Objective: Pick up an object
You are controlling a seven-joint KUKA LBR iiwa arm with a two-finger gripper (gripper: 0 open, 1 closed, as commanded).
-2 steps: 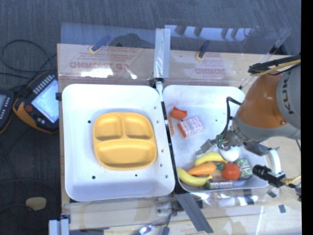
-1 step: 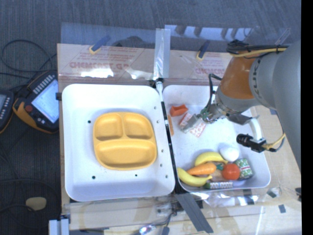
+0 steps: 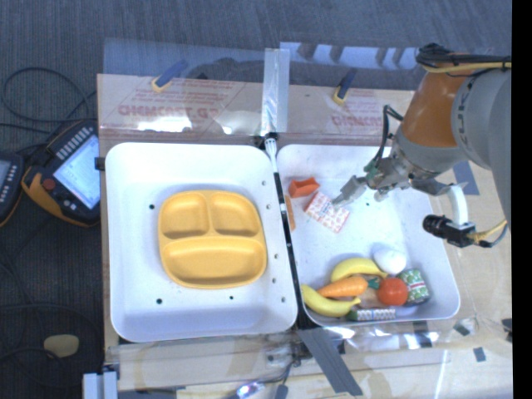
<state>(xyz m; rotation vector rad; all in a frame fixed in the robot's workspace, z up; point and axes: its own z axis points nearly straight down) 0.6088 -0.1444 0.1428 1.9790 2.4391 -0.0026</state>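
My arm [image 3: 453, 115], grey with its orange band, reaches in over the far side of the right bin [image 3: 432, 248]. To my claw's left sits the left bin [image 3: 133, 248], which carries a yellow three-compartment plate [image 3: 213, 238] flat on its floor, well apart from me.

My claw [image 3: 342, 196] hangs low over the right bin's floor. I cannot tell whether it stands wide or narrow; nothing is visibly caught in it.

Just beside the claw tip, toward the near side, lies a small white packet with red print [image 3: 327, 214]; whether I touch it I cannot tell. Left of the tip, near the bin's dividing wall, lies an orange block [image 3: 302, 187].

Well below the claw, against the bin's near wall, is a cluster: a banana [image 3: 329, 298] curving around a carrot [image 3: 342, 288], a red tomato [image 3: 393, 291], a white egg-shaped object [image 3: 388, 259], and a small green-and-red carton [image 3: 416, 284], all touching or nearly so.
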